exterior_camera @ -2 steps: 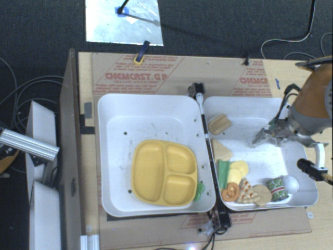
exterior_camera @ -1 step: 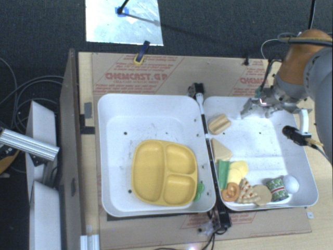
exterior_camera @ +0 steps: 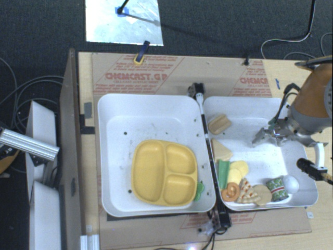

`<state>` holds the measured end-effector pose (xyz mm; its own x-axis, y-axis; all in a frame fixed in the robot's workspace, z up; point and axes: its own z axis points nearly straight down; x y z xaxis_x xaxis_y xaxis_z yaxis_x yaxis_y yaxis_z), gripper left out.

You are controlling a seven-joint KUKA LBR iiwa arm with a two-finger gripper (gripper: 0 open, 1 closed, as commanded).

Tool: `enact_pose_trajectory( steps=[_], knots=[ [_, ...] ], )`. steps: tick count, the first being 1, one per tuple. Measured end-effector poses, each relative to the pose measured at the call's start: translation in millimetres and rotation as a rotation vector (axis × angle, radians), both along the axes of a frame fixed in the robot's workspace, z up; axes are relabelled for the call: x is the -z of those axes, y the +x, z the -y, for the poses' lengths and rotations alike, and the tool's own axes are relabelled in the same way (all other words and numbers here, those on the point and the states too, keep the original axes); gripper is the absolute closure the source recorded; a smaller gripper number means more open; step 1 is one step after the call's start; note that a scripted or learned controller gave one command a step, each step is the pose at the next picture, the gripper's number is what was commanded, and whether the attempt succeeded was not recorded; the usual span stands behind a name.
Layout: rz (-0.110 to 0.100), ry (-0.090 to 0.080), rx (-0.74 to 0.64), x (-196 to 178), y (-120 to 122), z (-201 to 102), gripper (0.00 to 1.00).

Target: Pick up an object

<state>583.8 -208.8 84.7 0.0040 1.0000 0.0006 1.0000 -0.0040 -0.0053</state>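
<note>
Above the right bin's (exterior_camera: pixel 260 108) open middle, gripper (exterior_camera: pixel 269 135).

— Where does the camera sit?
— High above the bench (exterior_camera: pixel 171 66), looking down at a slant on both bins.
— How near?
— Far enough that the left bin (exterior_camera: pixel 112 139), the right bin (exterior_camera: pixel 307 191) beside it and the dark floor (exterior_camera: pixel 41 25) around the bench all fit.
</note>
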Motion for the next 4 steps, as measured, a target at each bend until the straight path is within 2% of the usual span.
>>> enact_pose_trajectory(
  steps=[1, 2, 3, 4],
  knots=[
    [0.018, -0.003, -0.013, -54.5, 73.8, -32.4, 0.00],
    [-0.001, 0.003, -0.001, 2.5, -49.1, -54.4, 0.00],
    [0.014, -0.003, -0.009, -31.3, 8.7, -45.4, 0.00],
    [0.010, 0.001, -0.015, 1.5, 58.7, -117.4, 0.00]
  ],
)
